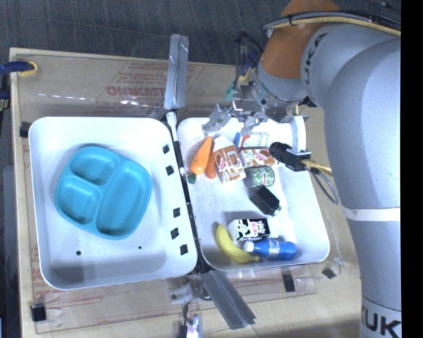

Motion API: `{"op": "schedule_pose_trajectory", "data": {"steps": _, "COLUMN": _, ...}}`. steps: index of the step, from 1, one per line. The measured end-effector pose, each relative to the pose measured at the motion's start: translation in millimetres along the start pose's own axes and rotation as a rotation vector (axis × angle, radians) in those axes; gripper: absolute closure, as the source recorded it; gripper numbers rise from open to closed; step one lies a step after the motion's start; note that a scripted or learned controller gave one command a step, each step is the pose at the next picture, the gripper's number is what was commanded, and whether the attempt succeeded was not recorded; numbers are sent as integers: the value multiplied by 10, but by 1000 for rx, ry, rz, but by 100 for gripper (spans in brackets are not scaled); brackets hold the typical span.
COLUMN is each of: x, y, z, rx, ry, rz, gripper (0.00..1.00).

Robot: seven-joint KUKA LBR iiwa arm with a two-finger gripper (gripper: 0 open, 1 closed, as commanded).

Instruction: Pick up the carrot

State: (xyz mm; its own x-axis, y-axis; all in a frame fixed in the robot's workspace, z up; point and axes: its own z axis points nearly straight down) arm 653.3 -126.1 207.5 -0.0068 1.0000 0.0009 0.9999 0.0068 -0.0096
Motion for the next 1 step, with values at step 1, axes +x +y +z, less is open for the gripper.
{"op": "schedule_pose_trajectory", "data": {"steps": 1, "x": 15, "y": 33, "z": 850, "rx": -4, "ry": -1, "rz": -148, "gripper": 0}}
